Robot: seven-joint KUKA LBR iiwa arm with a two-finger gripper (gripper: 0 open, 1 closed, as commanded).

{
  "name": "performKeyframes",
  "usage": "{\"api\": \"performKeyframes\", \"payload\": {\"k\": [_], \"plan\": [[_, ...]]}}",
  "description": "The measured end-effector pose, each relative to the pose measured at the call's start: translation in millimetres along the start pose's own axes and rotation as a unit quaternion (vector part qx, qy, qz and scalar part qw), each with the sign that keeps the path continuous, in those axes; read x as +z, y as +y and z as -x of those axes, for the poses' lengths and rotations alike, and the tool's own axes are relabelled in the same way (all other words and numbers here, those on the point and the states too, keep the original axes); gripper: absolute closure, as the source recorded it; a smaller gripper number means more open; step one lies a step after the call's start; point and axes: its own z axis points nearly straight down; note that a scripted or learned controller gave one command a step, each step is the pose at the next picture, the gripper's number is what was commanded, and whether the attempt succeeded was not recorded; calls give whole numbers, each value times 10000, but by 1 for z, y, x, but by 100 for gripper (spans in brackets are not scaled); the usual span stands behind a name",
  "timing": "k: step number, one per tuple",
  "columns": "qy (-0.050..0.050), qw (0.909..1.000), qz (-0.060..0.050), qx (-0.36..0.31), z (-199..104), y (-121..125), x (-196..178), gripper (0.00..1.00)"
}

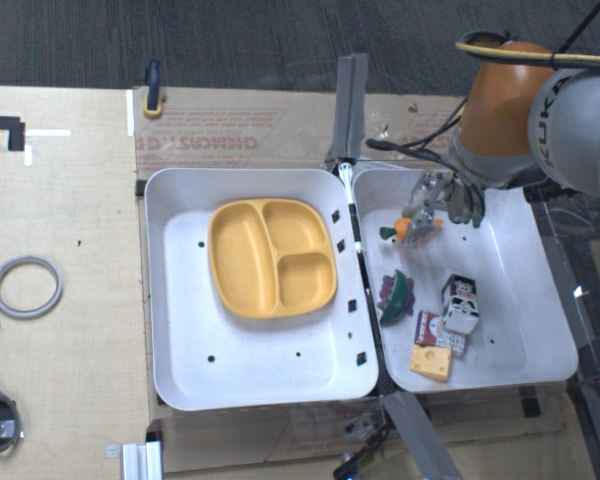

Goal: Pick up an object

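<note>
Hovering low over the far left part of the right bin [540, 268], the claw [427, 206] sits right above a small orange toy with a green end [404, 230], something like a carrot. From this slanted overhead view I cannot tell how the claw is set, and I see nothing clearly held, so I treat the toy as not yet picked.

Notes for doing this step well:
- The orange toy lies near the bin's left wall, close to its far corner. I judge the wall a risk: a descent too far left could clip the rim.
- I would centre over the orange body, not the green tip, and go straight down before closing.
- After closing, lift slowly and check that the toy rises with the claw.

Other candidates in the same bin, further toward the near edge: a dark green and purple piece [395, 297] by the left wall, a small black and white carton [461, 305] near the middle, a red and white packet [441, 331] just beside it, and a yellow wedge like cheese [431, 362] touching or overlapping the packet. These crowd together, so I judge them harder picks.

The left bin [170, 298] carries a yellow divided plate [273, 257], well apart from the claw.
</note>
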Motion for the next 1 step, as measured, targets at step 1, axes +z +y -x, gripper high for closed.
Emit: {"api": "performKeyframes", "payload": {"k": [1], "plan": [[19, 9999, 12, -153, -25, 70, -90, 100]]}}
